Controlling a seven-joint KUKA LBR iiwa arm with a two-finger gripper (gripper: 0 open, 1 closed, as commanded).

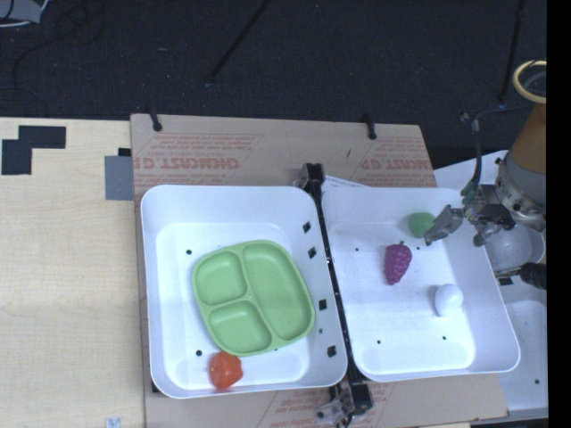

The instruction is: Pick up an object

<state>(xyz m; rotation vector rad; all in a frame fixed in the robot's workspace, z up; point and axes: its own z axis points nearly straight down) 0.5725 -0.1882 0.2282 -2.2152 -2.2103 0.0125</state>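
Note:
In the right bin (419,364) lie three small objects: a purple grape-like piece (397,262) near the middle, a green rounded piece (421,224) toward the back, and a white egg-shaped piece (447,299) to the right. My gripper (464,228) hovers over the right bin's far right side, just right of the green piece. Its two fingers are spread apart with nothing between them. One fingertip (440,227) sits close beside the green piece.
The left bin (169,230) holds a green divided plate (253,297) and a red-orange object (225,370) at its front edge. A black divider (326,275) runs between the bins. The arm's orange band (533,141) rises at the right.

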